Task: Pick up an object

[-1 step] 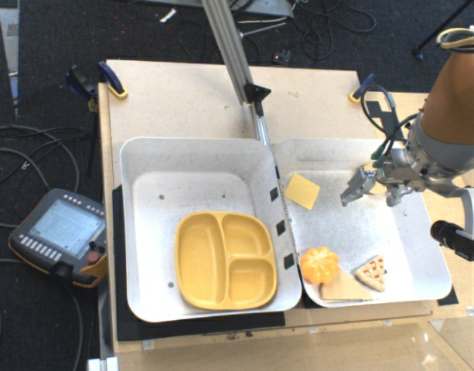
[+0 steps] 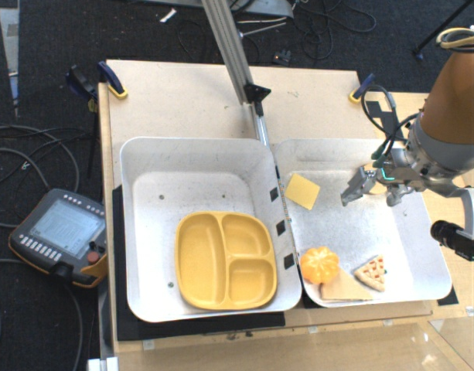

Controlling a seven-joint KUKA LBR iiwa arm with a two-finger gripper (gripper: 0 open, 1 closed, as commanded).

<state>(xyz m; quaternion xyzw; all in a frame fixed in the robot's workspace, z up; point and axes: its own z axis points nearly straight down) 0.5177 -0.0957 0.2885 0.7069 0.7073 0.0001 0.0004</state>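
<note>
Two shallow white bins sit side by side on a pale bench [image 2: 190, 91]. The left bin [image 2: 144, 207] holds one item: a yellow divided plate [image 2: 225, 261] with three compartments, lying flat toward the bin's near edge. The right bin [image 2: 410, 246] holds four items. One flat yellow square, like a toy cheese slice [image 2: 302, 191], lies near the dividing wall, far side. One orange toy fruit [image 2: 319, 264], segmented like a tangerine, sits at the near left corner. One tan flat slab [image 2: 341, 287] lies just beside the fruit, partly tucked under it, so its full outline is hard to make out. One toy pizza slice [image 2: 371, 272] touches the slab's right end.

One gripper [image 2: 373, 189] hangs over the right bin's far half, its two fingers spread apart with nothing between them; it is well apart from all four items. The arm's upper part is cut off by the frame's right edge.

Two yellow-tipped clamps [image 2: 113, 82] grip the bench's far corners. One handheld control pendant [image 2: 63, 234] rests on the floor at left.
</note>
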